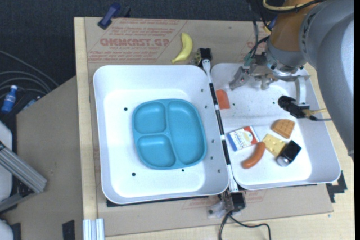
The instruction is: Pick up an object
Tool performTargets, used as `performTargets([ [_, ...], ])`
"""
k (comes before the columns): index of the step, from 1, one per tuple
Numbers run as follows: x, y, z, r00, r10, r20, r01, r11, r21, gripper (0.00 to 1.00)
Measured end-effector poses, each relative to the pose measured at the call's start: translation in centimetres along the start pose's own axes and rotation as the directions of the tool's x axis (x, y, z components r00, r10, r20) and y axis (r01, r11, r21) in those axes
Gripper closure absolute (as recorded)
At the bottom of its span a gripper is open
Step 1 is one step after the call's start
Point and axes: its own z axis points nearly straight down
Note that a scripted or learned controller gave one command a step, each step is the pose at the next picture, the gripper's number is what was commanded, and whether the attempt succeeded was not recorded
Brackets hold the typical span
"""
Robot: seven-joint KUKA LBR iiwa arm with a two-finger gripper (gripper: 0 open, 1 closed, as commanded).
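1. Zero objects picked so far, by my read. The gripper [252,77] sits at the upper middle-right of the frame, over the far end of the right bin [320,174], and I see nothing between its fingers. They look spread apart, with bare bin floor under them.

2. The pickable stuff is all in that right bin: an orange block [223,99] against the left wall, just below-left of the gripper, so the closest candidate. Lower down there's a small carton [243,137], a sausage [253,155], a cheese wedge [274,144], a bread-looking piece [284,127] and a black thing [289,152], all clustered near each other.

3. The left bin [107,121] holds a blue divided plate [169,133]. A banana [183,48] lies outside the bins, on the board [135,42] at upper centre.

4. So what's left is basically everything: drop down, close on something, lift.

5. Writing: the board has red print reading "CHEMCAST G.P", with smaller lines too tiny to read. The carton has a red and blue label, not legible.
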Motion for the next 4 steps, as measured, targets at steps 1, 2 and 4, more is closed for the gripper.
performTargets([
  [1, 1.7, -9.3, 1.1, 1.0, 0.003, -0.003, -0.003, 1.0, 0.005, 0.0],
  [2, 1.7, -9.3, 0.1, 1.0, 0.004, -0.003, -0.004, 1.0, 0.004, 1.0],
  [4, 1.7, -3.1, 1.0, 1.0, 0.002, -0.002, -0.002, 1.0, 0.003, 0.0],
])
